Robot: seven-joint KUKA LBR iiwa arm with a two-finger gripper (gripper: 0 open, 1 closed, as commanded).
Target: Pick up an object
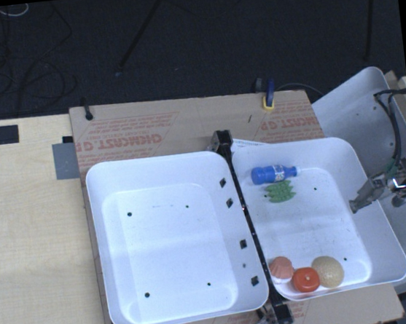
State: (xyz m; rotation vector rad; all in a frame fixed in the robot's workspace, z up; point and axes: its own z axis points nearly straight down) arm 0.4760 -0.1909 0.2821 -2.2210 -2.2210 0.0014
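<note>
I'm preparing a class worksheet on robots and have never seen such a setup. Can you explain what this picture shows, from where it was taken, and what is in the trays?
One camera looks down at a slant on a bench with two shallow white bins, the left bin and the right bin. The right bin holds a blue bottle, a green object, and near its front edge a pinkish ball, a red ball and a tan ball. The robot's gripper reaches in from the right, above the bin's edge, with nothing visibly in it.

light: even, bright overhead | glare: white bins [160, 171] slightly washed out | shadows: faint | focus: soft, grainy
</note>
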